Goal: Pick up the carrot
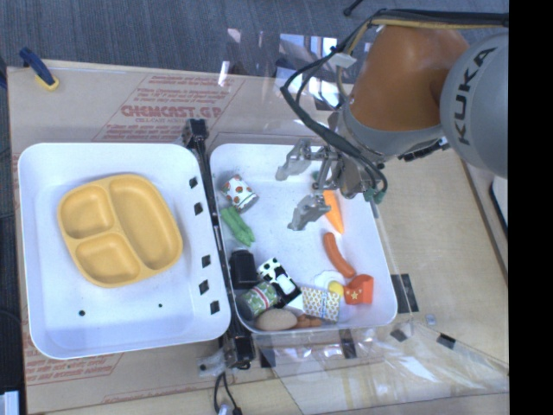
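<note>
The carrot, a small orange cone, lies in the right bin near its right wall, pointing toward the front. My gripper hangs over the upper middle of that bin, its two grey fingers spread apart with bare white floor between them. The carrot rests just to the right of the nearer finger, beside it rather than between the two. The arm's orange band and wrist cover the bin's far right corner.
A reddish sausage, red box, fried egg, cow-patterned cube, small cans, green pod and other toys crowd the right bin's front and left. A yellow divided plate sits in the left bin.
</note>
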### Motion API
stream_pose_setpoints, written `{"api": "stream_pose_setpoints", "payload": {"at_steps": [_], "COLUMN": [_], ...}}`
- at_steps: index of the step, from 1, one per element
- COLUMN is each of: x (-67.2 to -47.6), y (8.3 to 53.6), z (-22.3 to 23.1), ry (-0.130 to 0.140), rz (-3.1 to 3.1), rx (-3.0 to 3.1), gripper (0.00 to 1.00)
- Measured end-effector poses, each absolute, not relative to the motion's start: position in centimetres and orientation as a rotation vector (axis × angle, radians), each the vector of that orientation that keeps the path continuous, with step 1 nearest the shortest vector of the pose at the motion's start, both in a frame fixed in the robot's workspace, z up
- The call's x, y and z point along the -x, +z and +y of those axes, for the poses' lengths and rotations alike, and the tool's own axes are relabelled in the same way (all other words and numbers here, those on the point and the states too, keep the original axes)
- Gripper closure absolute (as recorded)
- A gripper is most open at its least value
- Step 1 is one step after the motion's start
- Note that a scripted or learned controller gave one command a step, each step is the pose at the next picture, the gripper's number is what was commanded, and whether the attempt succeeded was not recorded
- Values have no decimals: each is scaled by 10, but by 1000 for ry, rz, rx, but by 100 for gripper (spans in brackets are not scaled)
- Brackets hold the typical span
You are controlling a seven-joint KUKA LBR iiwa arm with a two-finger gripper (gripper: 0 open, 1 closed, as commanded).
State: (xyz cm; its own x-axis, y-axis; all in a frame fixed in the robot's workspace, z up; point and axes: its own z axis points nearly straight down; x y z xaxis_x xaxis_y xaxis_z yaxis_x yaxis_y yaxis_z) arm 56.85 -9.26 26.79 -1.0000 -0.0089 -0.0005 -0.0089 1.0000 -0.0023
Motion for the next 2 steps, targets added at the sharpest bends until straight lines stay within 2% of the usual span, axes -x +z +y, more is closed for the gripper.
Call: {"api": "stream_pose_setpoints", "payload": {"at_steps": [1,2], "x": [-611,-619], "y": [204,125], "z": [-130,-182], "ry": [0,5], "rz": [3096,3089], "rx": [540,607], "gripper": [0,0]}}
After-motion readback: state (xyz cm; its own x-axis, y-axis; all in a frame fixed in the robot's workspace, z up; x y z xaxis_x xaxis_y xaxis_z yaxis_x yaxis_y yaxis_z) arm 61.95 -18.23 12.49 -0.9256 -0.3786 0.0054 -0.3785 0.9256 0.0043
